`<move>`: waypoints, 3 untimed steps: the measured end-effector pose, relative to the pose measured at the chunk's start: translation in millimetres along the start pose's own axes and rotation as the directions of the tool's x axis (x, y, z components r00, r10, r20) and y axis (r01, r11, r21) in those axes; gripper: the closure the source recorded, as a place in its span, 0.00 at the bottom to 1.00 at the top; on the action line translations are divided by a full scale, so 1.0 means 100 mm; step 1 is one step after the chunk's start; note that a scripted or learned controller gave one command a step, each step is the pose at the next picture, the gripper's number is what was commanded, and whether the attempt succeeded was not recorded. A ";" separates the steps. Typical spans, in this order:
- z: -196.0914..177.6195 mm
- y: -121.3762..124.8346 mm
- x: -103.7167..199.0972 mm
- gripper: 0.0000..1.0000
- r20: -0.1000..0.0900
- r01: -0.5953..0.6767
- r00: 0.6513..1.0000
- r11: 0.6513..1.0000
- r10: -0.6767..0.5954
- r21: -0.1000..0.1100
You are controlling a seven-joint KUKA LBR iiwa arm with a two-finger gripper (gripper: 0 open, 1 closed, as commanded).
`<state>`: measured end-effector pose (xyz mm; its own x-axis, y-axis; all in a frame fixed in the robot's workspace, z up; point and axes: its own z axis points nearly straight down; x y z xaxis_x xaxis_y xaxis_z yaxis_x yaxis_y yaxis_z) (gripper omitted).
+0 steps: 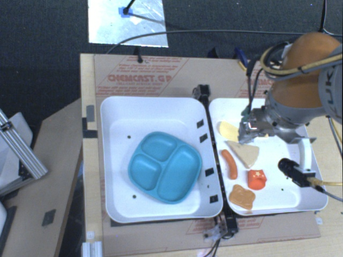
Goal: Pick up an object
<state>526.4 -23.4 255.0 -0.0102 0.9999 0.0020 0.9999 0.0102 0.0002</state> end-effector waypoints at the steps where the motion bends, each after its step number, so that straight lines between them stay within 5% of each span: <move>1: 0.02 -0.05 0.52 1.00 0.000 0.000 1.000 1.000 0.000 0.000; 2: 0.23 -0.28 1.03 1.00 -0.001 0.000 1.000 1.000 0.000 0.003; 3: 0.22 -0.27 1.00 0.00 0.001 -0.007 1.000 1.000 0.007 0.000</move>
